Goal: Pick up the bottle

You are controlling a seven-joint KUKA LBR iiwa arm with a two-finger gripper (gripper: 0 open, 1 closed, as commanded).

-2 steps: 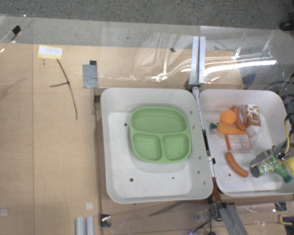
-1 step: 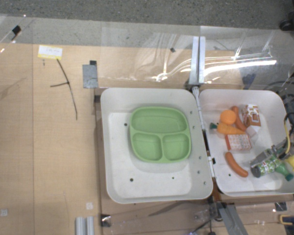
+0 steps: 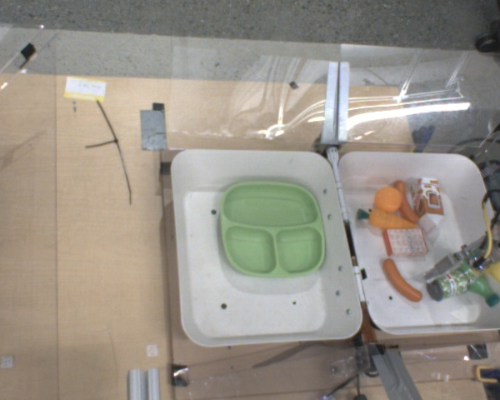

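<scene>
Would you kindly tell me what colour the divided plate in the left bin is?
The divided plate is light green, seen clearly in the camera view.

Even, bright overhead light, colours slightly washed and warm on the wooden bench (image 3: 67,248); strongest glare is a white streak on the clear screen (image 3: 400,111) along the bench's far edge, with fainter curved reflections beside it above the far rim of the left bin (image 3: 183,307). Shadows soft and short: a thin dark line under the left bin's left and near edges, a faint grey halo around the green tray (image 3: 272,227) toward the bin's near side. Overall mildly soft and low-res, small items in the right bin (image 3: 467,169) smeared at its right edge, slight bowing of straight lines toward the frame corners.
</scene>
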